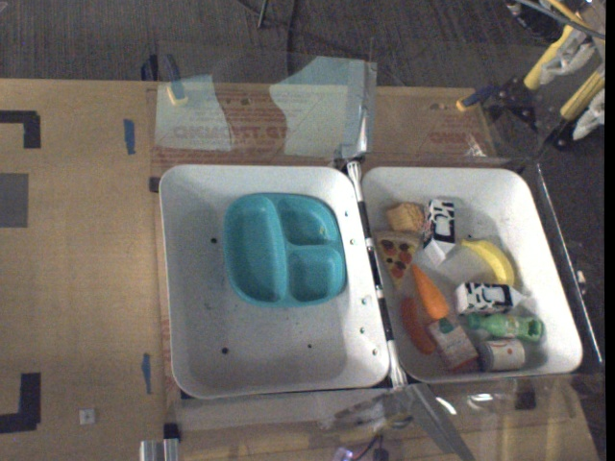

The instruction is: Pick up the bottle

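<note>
The bottle (504, 327) is small and green. It lies on its side in the front right part of the right bin (538, 209), with its neck pointing left. A black-and-white carton (486, 298) touches it from behind, and a grey can (502, 354) lies right in front of it. A reddish box (452, 344) sits at its left end.
The right bin also holds a banana (490, 260), a carrot (430, 294), a red sausage (416, 325), a pizza slice (396, 253), a bread piece (406, 216) and a second carton (442, 221). A teal divided plate (285, 248) lies in the left bin (192, 334). Yellow-and-white gear (567, 27) sits beyond the bench's top right corner.
</note>
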`<state>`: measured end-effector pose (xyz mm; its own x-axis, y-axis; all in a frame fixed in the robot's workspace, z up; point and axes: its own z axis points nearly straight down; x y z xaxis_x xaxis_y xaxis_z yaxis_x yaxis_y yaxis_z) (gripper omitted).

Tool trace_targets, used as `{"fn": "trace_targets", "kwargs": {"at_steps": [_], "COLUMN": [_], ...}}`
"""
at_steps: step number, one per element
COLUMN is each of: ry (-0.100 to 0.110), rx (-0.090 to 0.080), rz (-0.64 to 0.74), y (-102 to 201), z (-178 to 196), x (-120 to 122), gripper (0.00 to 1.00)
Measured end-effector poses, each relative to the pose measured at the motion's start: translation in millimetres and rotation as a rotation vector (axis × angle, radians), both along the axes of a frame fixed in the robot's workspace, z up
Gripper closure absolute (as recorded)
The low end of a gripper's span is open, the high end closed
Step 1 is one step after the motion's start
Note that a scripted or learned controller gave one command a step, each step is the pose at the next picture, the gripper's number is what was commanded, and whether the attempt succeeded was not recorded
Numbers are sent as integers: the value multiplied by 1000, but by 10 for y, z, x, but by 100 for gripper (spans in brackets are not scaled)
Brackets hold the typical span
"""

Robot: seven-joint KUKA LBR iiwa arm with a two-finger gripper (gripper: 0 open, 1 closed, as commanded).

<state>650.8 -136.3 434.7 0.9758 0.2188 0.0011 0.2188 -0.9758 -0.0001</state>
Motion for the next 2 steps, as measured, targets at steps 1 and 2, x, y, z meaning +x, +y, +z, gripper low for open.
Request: {"fn": "trace_targets", "kwargs": {"at_steps": [1, 2], "ry": [0, 0], "rx": [0, 0], "rz": [0, 0], "y": [-2, -2], "z": [2, 2], "x": [-1, -1], "gripper": [0, 0]}}
